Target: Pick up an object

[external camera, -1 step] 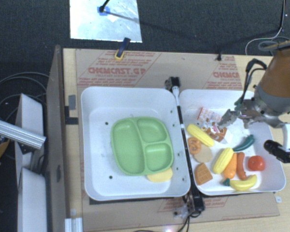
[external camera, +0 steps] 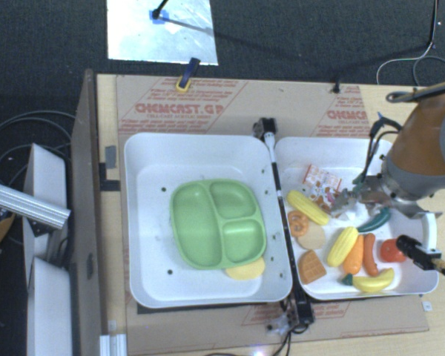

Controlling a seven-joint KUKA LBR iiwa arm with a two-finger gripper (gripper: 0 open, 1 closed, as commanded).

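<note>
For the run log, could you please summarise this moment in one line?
gripper: low in right white bin | beside: red-and-white printed packet | grasp: unconfirmed | green divided plastic plate: left bin

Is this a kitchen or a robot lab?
Most likely a robot lab. The food is toy food, lying in a white bin on a cardboard-covered bench. A robot arm reaches in, and loose cables trail beside the bench.
</note>
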